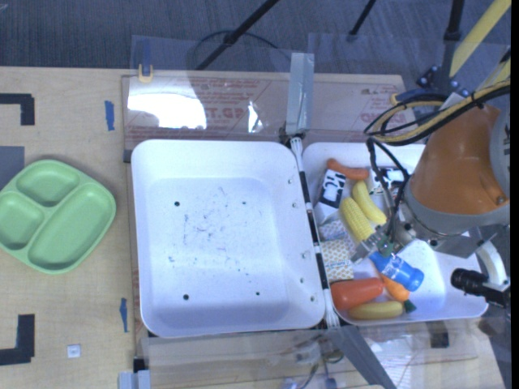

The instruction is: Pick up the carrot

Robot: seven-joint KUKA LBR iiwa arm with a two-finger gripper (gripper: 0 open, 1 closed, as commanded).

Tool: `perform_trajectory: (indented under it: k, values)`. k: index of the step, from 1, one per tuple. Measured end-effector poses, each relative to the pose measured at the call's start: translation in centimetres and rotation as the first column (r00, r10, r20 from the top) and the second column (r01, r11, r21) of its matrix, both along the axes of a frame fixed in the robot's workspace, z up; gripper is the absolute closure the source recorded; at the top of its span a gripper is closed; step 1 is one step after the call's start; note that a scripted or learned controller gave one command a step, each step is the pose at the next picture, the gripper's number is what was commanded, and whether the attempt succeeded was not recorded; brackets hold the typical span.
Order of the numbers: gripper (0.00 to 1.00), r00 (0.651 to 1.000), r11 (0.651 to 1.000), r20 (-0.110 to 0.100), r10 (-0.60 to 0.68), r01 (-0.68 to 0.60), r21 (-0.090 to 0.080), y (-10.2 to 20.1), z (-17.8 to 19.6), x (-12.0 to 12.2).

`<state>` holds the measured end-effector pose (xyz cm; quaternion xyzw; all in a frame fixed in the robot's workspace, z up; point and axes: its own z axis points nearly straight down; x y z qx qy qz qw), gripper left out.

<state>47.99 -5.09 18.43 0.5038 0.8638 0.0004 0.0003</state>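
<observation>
The carrot [395,288] is a small orange piece with a green tip. It lies near the front of the right bin [454,298], partly under a blue bottle [401,271]. My gripper [379,245] hangs low over the middle of that bin, just above and left of the bottle and a short way behind the carrot. Nothing shows as held in it. The grey arm with its orange band [458,168] covers the bin's right part.
Beside the carrot lie a red sausage-like piece [357,292] and a yellow banana [375,309]. Corn [355,217], another yellow piece [370,202], a black-and-white box [332,190] and a packet [334,254] sit further back. The left bin [219,225] adjoins; a green divided plate [53,215] rests far left.
</observation>
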Motion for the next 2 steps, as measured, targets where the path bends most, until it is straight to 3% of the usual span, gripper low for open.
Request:
perform_trajectory:
  k: [1,2]
  values:
    - [0.00,1.000,1.000,0.000,-0.001,0.001,0.000,0.0,0.0,0.0]
    - [0.00,1.000,1.000,0.000,0.023,-0.023,-0.001,-8.4,-9.0,0.0]
